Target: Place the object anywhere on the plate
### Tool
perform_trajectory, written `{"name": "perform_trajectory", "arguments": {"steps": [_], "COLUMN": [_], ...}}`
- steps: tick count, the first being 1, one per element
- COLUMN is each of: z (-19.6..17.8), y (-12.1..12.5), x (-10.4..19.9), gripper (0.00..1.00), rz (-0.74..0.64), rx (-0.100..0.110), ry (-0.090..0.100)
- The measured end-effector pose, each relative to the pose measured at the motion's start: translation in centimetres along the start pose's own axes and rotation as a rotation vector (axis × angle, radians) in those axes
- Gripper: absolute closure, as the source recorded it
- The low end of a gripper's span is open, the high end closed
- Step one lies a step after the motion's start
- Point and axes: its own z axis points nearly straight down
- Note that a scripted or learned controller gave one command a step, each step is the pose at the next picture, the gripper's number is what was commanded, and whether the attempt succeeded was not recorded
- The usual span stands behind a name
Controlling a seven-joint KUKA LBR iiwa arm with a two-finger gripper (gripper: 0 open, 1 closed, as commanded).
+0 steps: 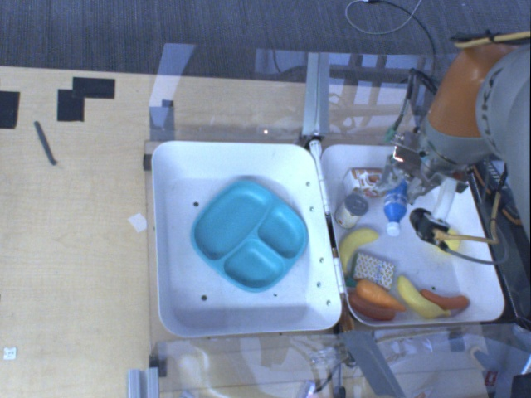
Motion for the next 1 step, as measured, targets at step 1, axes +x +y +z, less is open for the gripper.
{"name": "perform_trajectory", "arguments": {"steps": [1], "z": [0.97], "y": [-0.72], "x": [5.11], "gripper": [1.0], "rz": [-0.447], "rx": [-0.002], "ry": [0.002]}}
